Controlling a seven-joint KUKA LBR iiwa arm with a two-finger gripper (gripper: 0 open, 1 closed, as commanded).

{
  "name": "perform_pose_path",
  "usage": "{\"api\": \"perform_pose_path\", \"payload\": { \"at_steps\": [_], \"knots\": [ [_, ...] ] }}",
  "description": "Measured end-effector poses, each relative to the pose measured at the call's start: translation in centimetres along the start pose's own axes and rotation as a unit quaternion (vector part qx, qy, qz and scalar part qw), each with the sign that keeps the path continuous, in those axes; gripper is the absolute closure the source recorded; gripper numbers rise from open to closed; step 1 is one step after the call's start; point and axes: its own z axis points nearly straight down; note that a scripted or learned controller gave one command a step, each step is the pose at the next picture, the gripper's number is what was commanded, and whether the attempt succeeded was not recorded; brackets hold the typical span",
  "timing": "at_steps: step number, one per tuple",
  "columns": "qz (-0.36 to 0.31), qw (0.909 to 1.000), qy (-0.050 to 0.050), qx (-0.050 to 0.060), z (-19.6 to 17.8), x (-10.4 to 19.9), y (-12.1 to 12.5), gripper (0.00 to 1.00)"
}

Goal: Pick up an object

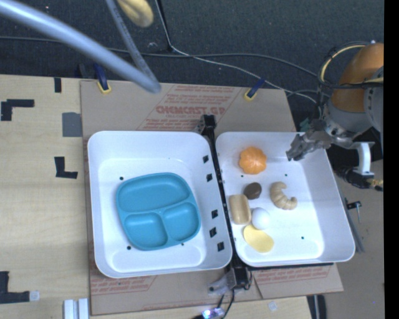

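Nearest the camera: grey bar [75, 38] crossing the top left, out of focus, a blurred yellowish blob [135, 10] beside its upper end. Left bin [100, 205] holds a blue tray [159, 210] with three compartments, nothing in it. Right bin [330, 218] holds the pickable items: orange [252, 160] at the upper left, brown ball [252, 190] below it, croissant [283, 195] to the right of the ball, bread roll [239, 208] against the left wall, white egg [260, 219] touching the roll, yellow piece [258, 239] just under the egg. Gripper [298, 148] sits at the bin's upper right edge, apart from all items, nothing between its fingers; cannot tell whether they are parted or closed, too small and dark. Judgement: grasp not begun, no target clearly chosen. Risks: roll, egg, ball and yellow piece are packed close, so a descent there could wedge a finger on a neighbour or scatter them; egg and orange are round and may squirt out of a pinch; roll lies by the wall, little finger room. Croissant and orange stand freest.
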Motion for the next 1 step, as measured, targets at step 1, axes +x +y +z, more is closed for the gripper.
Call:
{"api": "perform_pose_path", "payload": {
  "at_steps": [1],
  "knots": [
    [0.0, 1.0, 0.0, 0.001, -4.58, -0.6, -0.28, 1.0]
  ]
}}
